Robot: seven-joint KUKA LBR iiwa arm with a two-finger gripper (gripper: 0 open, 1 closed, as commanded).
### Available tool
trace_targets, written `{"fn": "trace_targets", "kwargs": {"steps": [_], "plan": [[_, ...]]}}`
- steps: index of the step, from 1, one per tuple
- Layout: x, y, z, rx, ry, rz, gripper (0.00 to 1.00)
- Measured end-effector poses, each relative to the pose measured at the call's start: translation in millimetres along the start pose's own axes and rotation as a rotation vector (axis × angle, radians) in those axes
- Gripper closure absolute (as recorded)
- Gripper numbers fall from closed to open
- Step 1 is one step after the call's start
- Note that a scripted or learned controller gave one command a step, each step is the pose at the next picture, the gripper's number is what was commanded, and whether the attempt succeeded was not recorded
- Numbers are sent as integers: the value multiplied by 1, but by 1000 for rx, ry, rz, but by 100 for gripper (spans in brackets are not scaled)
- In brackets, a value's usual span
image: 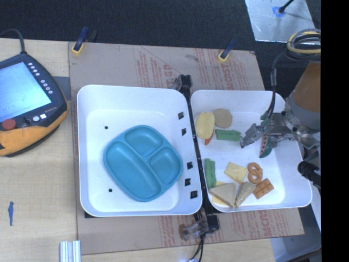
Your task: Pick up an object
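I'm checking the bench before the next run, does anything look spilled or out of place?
Nothing stands out. The toy food pieces lie loose inside the right bin, and the blue divided plate sits flat in the left bin.

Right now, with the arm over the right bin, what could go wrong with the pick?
1. The gripper hangs above bare floor of the right bin; closing here may catch nothing.
2. The pretzel, waffle piece and yellow wedge lie crowded, so a grasp could push neighbours.
3. The green piece lies flat and might slip.
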State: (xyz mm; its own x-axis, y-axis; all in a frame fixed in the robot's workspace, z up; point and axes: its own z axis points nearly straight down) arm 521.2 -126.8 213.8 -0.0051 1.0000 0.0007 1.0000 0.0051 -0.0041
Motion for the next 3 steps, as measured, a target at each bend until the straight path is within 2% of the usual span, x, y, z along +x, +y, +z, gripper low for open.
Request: {"fn": "trace_targets", "kwargs": {"steps": [1,2,3], "plan": [[17,57,37,-2,-1,-4,0],[15,105,112,-12,-11,1,0],[30,139,118,-10,-7,1,0]]}}
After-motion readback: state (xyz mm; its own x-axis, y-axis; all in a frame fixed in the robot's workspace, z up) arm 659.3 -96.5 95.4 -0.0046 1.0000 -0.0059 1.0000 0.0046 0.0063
